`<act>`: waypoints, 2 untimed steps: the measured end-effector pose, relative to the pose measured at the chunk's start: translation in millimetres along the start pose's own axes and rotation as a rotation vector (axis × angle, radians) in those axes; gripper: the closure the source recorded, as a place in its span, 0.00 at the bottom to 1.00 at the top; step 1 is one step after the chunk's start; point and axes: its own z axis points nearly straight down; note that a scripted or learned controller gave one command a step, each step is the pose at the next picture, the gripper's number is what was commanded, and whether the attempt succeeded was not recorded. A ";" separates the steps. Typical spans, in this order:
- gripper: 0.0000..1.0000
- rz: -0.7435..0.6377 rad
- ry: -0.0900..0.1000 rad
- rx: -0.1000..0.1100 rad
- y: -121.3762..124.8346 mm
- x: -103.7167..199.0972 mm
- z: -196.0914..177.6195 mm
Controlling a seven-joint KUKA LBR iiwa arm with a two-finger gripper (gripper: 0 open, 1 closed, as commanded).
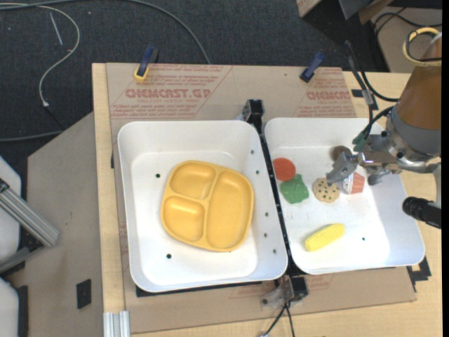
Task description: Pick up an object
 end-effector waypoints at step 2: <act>0.00 -0.002 -0.002 -0.009 -4.1 -7.2 47.5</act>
